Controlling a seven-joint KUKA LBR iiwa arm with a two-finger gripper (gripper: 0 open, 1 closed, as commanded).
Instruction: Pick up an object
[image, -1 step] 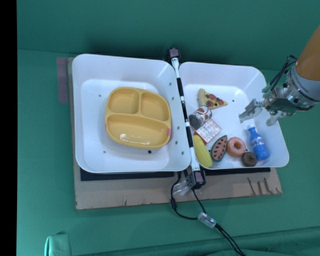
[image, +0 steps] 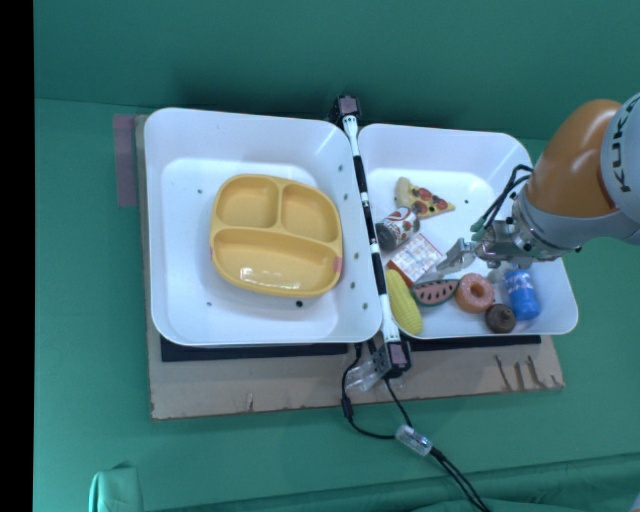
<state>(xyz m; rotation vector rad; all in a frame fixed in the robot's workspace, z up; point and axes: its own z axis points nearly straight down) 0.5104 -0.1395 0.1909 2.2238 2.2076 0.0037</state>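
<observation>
Hung over the right bin (image: 470, 170), gripper (image: 447, 262) with fingers spread, gripping nothing. Sat just above the red-and-white packet (image: 414, 256). Nearby lay watermelon slice (image: 436, 292), pink donut (image: 474, 292), corn (image: 403, 302), blue can (image: 521, 294).

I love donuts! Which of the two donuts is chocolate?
The small dark brown ring donut at the right bin's front edge. The other, an orange-pink frosted ring donut, sits just behind it, lighter and bigger.
</observation>
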